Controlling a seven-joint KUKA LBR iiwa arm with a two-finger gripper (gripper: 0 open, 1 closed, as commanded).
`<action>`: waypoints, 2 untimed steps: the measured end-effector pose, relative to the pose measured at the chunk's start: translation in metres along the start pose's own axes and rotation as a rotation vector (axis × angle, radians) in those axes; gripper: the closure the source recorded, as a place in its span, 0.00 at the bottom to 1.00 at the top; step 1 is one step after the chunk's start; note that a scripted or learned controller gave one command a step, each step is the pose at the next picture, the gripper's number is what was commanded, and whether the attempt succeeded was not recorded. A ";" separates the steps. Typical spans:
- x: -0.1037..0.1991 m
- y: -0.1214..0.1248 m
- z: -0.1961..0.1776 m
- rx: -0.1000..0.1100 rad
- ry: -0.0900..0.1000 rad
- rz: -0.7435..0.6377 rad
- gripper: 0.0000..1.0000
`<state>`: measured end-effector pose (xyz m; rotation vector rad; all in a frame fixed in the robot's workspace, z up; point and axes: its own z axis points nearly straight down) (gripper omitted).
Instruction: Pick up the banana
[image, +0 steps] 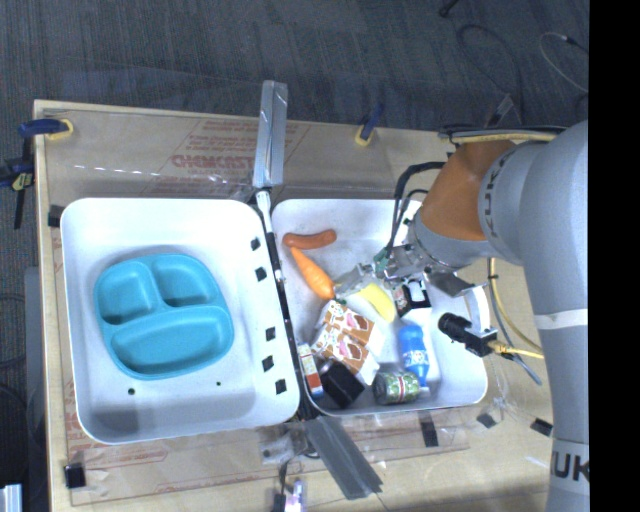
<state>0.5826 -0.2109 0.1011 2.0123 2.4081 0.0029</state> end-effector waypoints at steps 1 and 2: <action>0.000 0.000 -0.008 0.004 0.002 -0.005 1.00; 0.012 0.035 -0.111 0.008 0.002 0.063 1.00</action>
